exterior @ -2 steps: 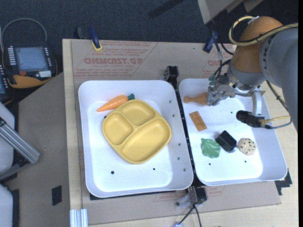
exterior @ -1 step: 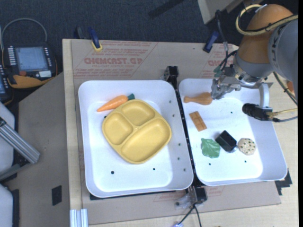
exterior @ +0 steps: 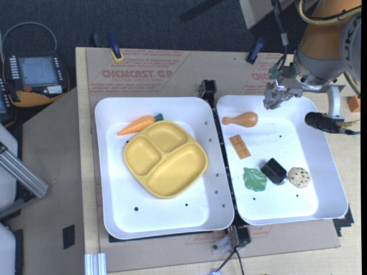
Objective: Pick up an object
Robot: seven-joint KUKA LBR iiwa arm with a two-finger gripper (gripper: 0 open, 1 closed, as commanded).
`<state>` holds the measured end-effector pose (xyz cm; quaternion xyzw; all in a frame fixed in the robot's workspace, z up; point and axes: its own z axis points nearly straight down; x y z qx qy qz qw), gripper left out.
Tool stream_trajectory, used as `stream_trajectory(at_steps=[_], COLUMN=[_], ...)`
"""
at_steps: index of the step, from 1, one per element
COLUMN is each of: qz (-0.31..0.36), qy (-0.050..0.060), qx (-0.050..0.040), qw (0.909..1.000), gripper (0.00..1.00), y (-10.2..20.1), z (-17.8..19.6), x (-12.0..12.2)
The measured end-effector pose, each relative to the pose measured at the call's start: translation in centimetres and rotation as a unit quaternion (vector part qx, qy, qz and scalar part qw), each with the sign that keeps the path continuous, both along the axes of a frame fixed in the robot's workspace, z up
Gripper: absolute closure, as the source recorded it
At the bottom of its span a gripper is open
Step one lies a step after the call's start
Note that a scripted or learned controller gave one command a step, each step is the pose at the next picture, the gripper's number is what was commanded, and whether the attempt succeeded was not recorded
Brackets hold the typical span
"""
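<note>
A brown board (exterior: 172, 67) printed with faded red lettering covers the bench, held along its far edge by a blue-and-yellow clamp (exterior: 115, 47) and a dark blue clamp (exterior: 254, 50). Dark blue-grey carpet (exterior: 143, 10) lies beyond. At left, a handheld control screen (exterior: 35, 76) rests under a looped cable, near a slanted metal rail (exterior: 20, 168).
</note>
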<state>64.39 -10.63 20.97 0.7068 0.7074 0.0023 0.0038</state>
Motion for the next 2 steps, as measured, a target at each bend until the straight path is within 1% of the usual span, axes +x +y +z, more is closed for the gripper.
stream_trajectory(at_steps=[1,2], qz=[0.003,0.002], qy=[0.005,0.005], qx=[0.0023,0.0023], qw=[1.0,1.0], gripper=[1.0,1.0], y=[5.8,10.6], z=[-0.6,-1.0], x=[0.1,-0.3])
